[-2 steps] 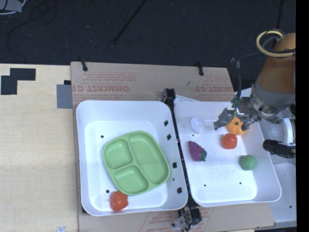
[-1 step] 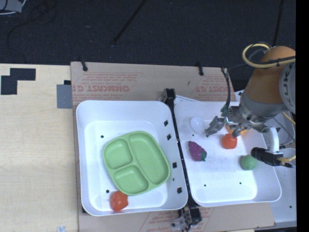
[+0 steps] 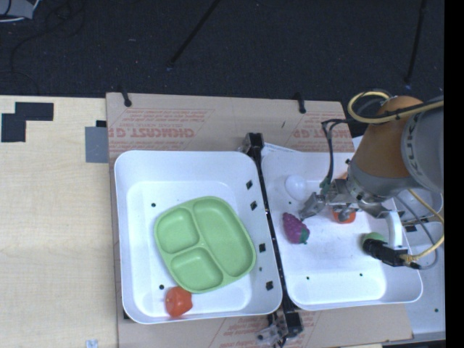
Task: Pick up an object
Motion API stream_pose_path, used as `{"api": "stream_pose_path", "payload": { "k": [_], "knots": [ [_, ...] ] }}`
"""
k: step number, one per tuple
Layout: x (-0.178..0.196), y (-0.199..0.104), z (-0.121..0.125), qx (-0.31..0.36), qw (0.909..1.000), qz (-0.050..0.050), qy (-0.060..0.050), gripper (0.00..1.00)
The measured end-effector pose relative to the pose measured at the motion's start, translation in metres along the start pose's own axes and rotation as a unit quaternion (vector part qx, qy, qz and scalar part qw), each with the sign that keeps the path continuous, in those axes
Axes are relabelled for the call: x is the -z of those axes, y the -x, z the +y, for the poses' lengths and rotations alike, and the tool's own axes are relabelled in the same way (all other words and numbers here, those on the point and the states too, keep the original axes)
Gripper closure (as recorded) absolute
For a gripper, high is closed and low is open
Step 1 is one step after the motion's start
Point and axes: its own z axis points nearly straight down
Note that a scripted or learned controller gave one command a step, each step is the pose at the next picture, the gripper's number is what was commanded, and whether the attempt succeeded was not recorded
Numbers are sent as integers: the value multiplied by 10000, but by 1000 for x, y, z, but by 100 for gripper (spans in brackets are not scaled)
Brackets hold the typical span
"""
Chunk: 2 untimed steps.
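I see two shallow white plastic bins side by side on the tabletop (image 3: 51,223). The right bin (image 3: 341,292) holds a small purple grape-like bunch (image 3: 295,228) in its left-centre area, lying on the bin floor with its long axis running from upper left to lower right of the frame and a bit of green at its lower-right end. Just above it rests a white rounded object (image 3: 296,186). The grey arm with its orange band (image 3: 383,147) comes in from the right, and the gripper (image 3: 322,203) sits just to the upper right of the purple bunch, near it; I cannot tell whether they touch. An orange-red object (image 3: 344,214) shows just right of the gripper. In the left bin (image 3: 138,172) a light green three-compartment plastic plate (image 3: 204,243) lies tilted, and a small orange-red lump (image 3: 177,301) sits below its lower-left edge.
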Motion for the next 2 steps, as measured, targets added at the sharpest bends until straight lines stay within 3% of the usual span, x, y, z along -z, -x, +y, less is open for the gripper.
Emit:
{"api": "stream_pose_path", "payload": {
  "k": [1, 2],
  "knots": [
    [14, 1, 1, -16, 10000, -3, 21, 100],
    [65, 9, -7, -21, 10000, -13, 53, 100]
  ]
}}
